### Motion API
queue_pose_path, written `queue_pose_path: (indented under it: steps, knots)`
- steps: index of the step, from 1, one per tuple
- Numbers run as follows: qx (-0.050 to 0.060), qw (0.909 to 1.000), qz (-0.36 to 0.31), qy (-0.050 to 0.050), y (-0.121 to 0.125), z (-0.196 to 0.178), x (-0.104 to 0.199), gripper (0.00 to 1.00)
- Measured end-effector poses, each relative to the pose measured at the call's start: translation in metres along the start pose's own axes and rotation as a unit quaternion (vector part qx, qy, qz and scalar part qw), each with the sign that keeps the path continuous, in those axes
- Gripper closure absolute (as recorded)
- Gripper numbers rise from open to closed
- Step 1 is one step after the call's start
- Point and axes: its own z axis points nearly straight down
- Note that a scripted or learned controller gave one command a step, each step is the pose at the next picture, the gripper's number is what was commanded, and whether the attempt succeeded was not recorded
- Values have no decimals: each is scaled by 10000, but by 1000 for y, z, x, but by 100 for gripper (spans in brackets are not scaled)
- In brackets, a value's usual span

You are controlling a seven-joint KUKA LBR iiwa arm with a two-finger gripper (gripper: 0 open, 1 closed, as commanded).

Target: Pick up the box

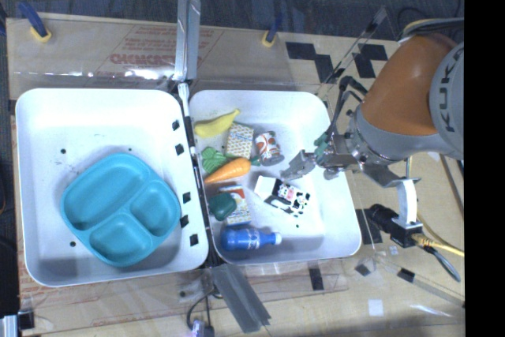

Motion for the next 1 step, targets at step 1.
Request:
queue_pose_path:
  steps: [1]
  knots:
    - [-11, 9946, -1039, -9, 131, 82, -28, 0]
